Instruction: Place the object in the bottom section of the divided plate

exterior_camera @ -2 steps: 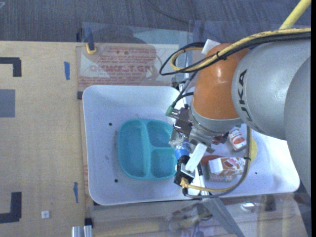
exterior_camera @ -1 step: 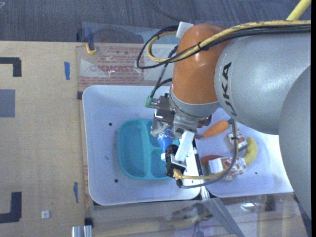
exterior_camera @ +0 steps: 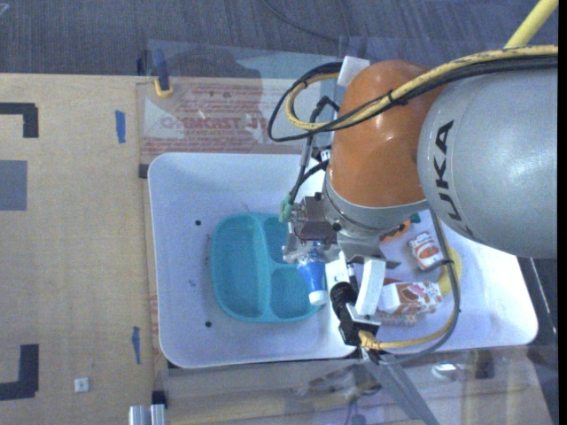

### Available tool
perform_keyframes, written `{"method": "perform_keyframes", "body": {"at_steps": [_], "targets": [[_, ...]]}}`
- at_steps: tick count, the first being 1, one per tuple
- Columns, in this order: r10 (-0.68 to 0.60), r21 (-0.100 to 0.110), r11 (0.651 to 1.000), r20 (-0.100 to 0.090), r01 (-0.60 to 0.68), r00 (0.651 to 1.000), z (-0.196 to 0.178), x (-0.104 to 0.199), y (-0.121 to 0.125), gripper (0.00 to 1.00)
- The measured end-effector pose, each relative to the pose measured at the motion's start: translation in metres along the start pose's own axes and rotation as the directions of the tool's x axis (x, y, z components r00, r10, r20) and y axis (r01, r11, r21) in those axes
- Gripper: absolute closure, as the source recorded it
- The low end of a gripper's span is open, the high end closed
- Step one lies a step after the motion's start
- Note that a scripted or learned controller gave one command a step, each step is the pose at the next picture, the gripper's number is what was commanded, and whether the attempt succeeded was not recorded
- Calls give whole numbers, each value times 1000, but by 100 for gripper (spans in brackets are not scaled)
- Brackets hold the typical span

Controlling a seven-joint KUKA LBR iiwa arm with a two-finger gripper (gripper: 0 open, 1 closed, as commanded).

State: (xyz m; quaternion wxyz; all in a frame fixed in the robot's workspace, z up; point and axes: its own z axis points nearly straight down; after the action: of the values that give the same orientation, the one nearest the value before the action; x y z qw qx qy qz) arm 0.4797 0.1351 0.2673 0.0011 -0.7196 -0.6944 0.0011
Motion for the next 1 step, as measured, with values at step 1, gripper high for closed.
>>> {"method": "perform_keyframes", "body": {"at_steps": [1], "targets": [[279,-3,960,-1,-279,960,16,-12,32,100]]}}
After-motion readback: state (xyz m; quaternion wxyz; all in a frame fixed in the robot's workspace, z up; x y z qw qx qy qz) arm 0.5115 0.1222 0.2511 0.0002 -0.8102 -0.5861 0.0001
